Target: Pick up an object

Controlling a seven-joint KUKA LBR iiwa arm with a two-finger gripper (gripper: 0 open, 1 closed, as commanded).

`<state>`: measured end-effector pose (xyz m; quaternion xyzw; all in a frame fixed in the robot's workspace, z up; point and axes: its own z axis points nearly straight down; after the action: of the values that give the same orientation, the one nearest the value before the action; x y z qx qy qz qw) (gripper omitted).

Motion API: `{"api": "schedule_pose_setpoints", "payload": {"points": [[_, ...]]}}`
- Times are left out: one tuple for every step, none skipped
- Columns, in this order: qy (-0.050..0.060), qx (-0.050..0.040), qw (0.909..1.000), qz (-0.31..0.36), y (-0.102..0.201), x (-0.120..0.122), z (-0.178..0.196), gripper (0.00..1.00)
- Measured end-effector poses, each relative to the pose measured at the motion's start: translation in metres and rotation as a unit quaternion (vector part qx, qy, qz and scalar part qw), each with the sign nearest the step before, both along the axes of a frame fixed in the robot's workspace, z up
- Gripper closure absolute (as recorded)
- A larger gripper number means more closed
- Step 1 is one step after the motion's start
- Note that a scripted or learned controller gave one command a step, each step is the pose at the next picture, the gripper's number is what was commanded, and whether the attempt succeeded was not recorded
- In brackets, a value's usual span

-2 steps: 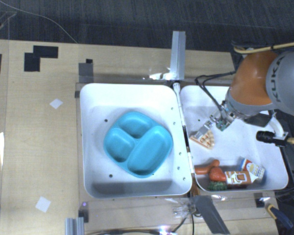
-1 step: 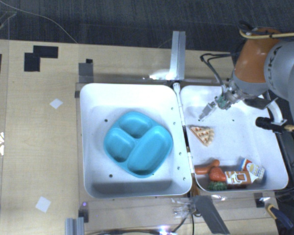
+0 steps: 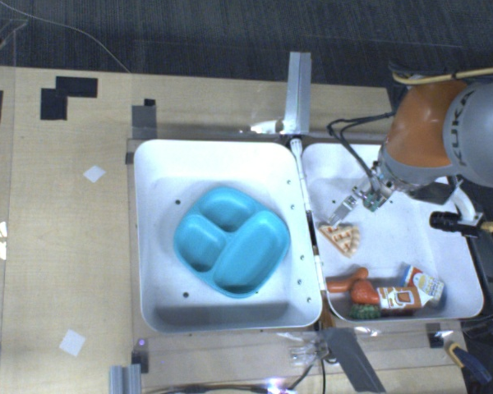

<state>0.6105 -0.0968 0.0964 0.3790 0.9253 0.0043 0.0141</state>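
While hand (image 3: 343, 213) hovers, grip state unclear, waffle (image 3: 343, 238) lies just below, apart.

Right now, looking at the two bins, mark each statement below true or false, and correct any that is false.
1. The blue tray lies in the left bin. True.
2. The waffle lies in the left bin. False: it lies in the right bin, near the wall between the bins.
3. The gripper is above the right bin, close to the waffle. True.
4. The carton stands upright in the middle of the tray. False: it lies on its side at the right bin's near edge.
5. The carrot lies beside the carton. True.
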Motion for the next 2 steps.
{"api": "schedule_pose_setpoints", "payload": {"points": [[0.01, 0.0037, 0.9871, -0.16, -0.0081, 0.0139, 0.0403, 0.0], [0.01, 0.0037, 0.9871, -0.16, -0.008, 0.0139, 0.0403, 0.0]]}}
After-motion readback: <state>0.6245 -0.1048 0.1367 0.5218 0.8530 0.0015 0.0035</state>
